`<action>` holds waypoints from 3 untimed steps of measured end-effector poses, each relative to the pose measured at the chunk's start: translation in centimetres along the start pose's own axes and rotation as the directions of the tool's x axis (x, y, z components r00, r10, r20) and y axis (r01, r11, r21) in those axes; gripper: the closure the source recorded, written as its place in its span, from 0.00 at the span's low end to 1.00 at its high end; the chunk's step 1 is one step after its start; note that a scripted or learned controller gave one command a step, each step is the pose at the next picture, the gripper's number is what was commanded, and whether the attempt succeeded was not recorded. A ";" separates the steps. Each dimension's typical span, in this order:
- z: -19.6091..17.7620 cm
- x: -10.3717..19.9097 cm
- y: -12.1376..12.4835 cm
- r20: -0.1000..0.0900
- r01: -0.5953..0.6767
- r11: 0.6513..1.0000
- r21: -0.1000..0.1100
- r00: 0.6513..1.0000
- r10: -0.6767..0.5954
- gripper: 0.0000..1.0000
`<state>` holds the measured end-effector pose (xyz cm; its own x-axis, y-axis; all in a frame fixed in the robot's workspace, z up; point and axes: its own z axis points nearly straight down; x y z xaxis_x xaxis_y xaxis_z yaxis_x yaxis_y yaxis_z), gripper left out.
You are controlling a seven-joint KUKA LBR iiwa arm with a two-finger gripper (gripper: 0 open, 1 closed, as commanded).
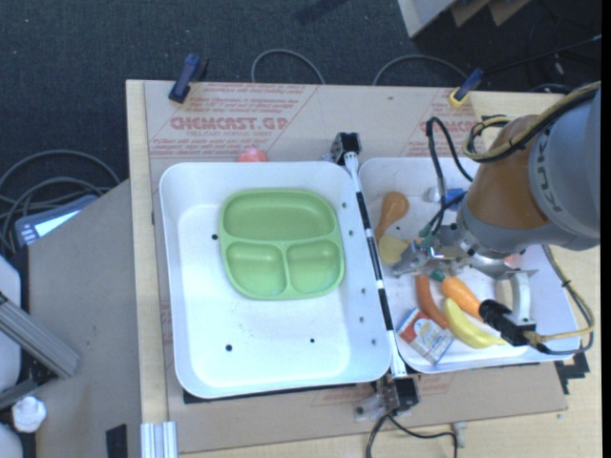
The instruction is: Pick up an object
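End effector (427,253) down low in the right bin (544,299), metal parts over the food toys; grip state impossible to tell from up here. Just beside it, smooth orange carrot (460,293), long axis slanting down toward the right. Close by: curved yellow banana (470,324), red sausage (430,301), tan drumstick shape (389,211), small printed packet (426,335). Left bin (191,332) holding a glossy green three-compartment plate (282,242).
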<state>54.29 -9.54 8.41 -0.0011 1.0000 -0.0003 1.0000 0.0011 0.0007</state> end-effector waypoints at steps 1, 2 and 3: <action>-1.0 0.0 0.0 0.001 -0.001 1.000 -0.002 1.000 0.001 1.00; -10.1 6.0 -2.5 -0.001 0.000 1.000 0.000 1.000 0.000 1.00; -10.0 5.9 -2.6 0.000 -0.001 1.000 0.001 1.000 0.001 0.00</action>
<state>51.72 -3.60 18.44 -0.0003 1.0000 0.0001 1.0000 0.0003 -0.0003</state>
